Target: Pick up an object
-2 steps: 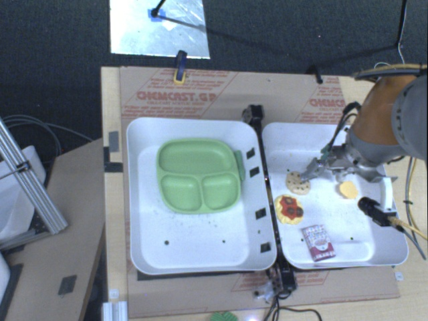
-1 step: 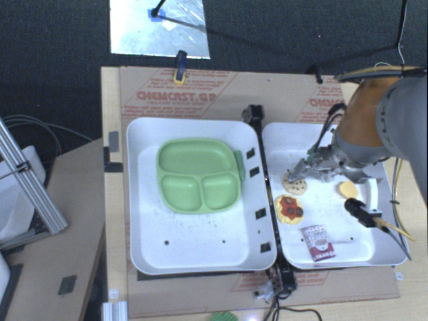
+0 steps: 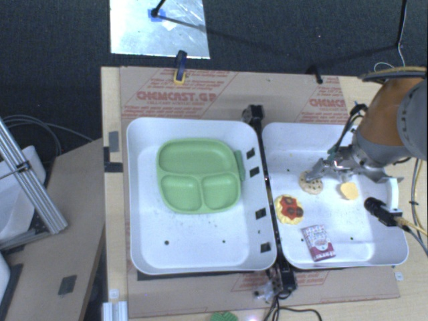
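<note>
Camera view | hand [image 3: 315, 173] low in right bin [image 3: 384, 249] | touching cookie [image 3: 311, 184] | grip state unclear

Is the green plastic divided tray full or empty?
Empty: the green plastic divided tray in the left white bin shows bare green in all three compartments.

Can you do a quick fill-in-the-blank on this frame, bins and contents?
1. The green divided tray lies in the ____ bin.
2. The end effector hangs over the ____ bin, by the round cookie.
3. The green tray has ____ compartments.
4. The red-and-white packet lies ____ the camera than the cookie.

Missing words: left; right; three; nearer
</note>
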